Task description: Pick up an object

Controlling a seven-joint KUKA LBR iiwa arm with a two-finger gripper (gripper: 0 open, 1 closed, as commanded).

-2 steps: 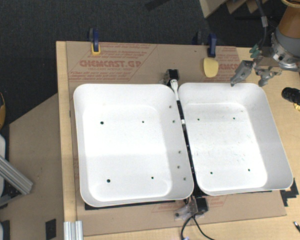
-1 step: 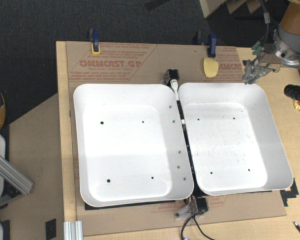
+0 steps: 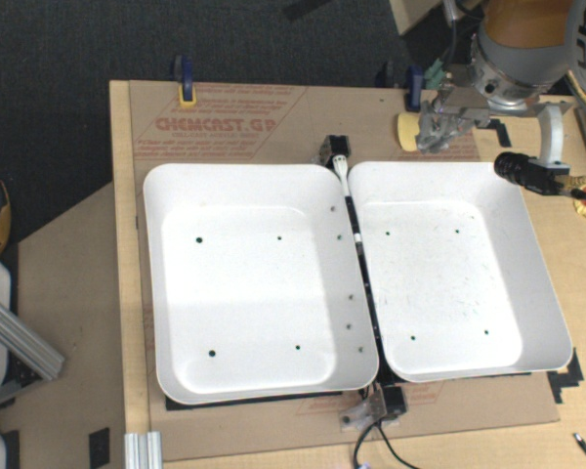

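My gripper (image 3: 438, 137) hangs at the top right, just beyond the far rim of the right bin (image 3: 527, 262), under the grey wrist with its orange band. A small pale yellow object (image 3: 407, 131) lies on the board right beside the gripper, on its left and outside both bins. Whether the two touch, I cannot tell.
The left bin (image 3: 166, 262) and the right bin sit side by side on a brown board, a black strip (image 3: 356, 252) running between them. Blue clamps (image 3: 185, 76) hold the board's far edge. A black attachment (image 3: 523, 170) juts from the arm over the right bin's far corner.
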